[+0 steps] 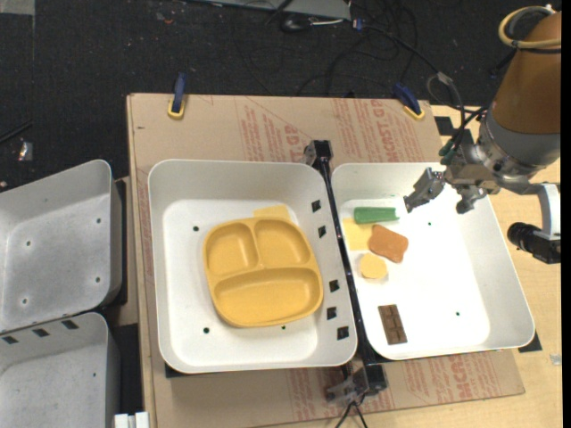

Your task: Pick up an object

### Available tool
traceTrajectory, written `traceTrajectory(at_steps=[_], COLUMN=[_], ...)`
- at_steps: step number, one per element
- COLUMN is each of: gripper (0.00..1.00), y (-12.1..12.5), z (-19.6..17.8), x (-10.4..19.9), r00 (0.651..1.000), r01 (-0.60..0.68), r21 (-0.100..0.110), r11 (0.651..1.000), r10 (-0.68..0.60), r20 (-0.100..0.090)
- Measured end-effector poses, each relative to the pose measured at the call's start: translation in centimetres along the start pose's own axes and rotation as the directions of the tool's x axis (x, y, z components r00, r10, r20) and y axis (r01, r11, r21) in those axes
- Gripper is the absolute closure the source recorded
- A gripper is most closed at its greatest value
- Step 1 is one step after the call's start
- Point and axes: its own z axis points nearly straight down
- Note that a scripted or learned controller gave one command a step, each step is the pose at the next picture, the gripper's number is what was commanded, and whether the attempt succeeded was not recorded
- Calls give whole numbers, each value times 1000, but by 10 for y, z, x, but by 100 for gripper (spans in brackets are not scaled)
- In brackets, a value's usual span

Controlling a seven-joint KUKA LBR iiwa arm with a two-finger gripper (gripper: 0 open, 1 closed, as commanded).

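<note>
My gripper [443, 196] hangs over the back of the right bin [473, 328], its two dark fingers spread apart with nothing between them. To its left in that bin lie a green block [375, 213], a pale yellow piece [356, 236], an orange-brown lump [389, 242] and a small yellow round piece [373, 267]. A dark brown flat bar [392, 324] rests near the bin's front. The gripper sits up and to the right of the orange-brown lump, apart from it.
The left bin [178, 239] holds a yellow divided tray [263, 271] with a pale yellow piece [272, 212] behind it. Both bins rest on a cardboard sheet [259, 123] held by clamps. White bin lids [53, 239] lie at far left.
</note>
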Motion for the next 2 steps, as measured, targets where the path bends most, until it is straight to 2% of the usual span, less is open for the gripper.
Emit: traceTrajectory(at_steps=[1,2], gripper=[0,0], y=[2,7], z=[-5,50], x=[0,10], r00=[1000,1000], r01=[2,3], r21=[-10,-5], r11=[1000,1000], r10=[-2,-3], r20=[1,1])
